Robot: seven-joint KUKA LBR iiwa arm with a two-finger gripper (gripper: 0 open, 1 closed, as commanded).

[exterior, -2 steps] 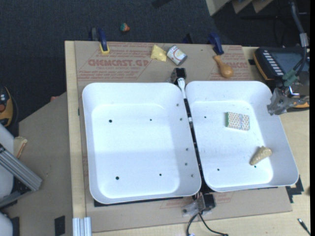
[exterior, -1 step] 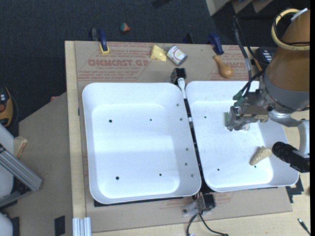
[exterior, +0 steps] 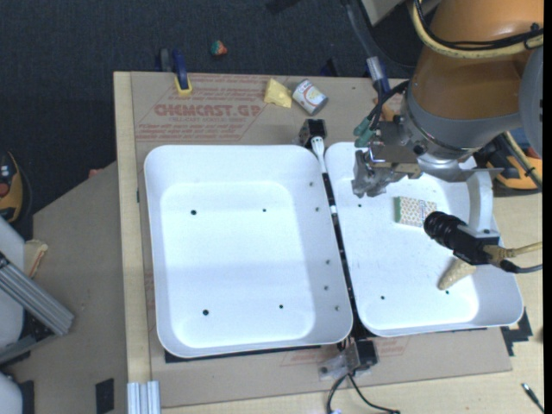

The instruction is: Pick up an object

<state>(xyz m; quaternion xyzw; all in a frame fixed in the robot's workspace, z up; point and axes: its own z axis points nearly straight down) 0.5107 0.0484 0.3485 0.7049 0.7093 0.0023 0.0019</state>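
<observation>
The end effector (exterior: 369, 184) hangs low over the upper left part of the right bin (exterior: 405, 296); from here I cannot tell whether it is spread or pressed together, and nothing is visibly caught in it. Just beside it, to its right on the bin floor, lies a small patterned packet (exterior: 416, 210), its print too fine to read. A tan wedge (exterior: 453, 275) lies nearer the bin's right wall. The brown surface (exterior: 129, 188) carries red lettering reading "CHEMCAST", the rest unclear. Beyond the bins sit a yellow piece (exterior: 278, 93) and a small box (exterior: 309, 97).
</observation>
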